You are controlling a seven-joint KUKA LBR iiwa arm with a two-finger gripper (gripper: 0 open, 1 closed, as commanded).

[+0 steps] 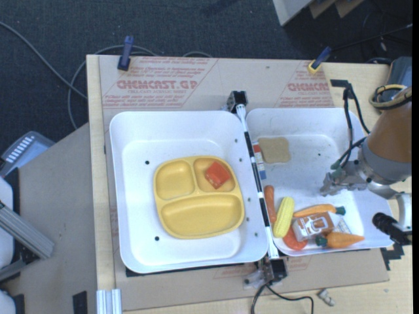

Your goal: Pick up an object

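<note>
We look down at a slant on a desk covered by brown board printed in red with "CHEMCAST", held by a blue clip at the back edge. Two shallow white bins sit side by side. The left bin holds a yellow divided plate, with an orange-red block in its upper right compartment. The right bin holds the loose pickable things, gathered toward its near edge where they probably slid together: a tan flat piece set apart at the back, a thin carrot along the divider, a yellow corn cob just beside it, and a small printed packet whose writing is too small to read, among orange toy vegetables. The grey arm reaches in from the right, and its claw hangs low over bare bin floor, near the heap but apart from it. We cannot tell the claw's state.
</note>
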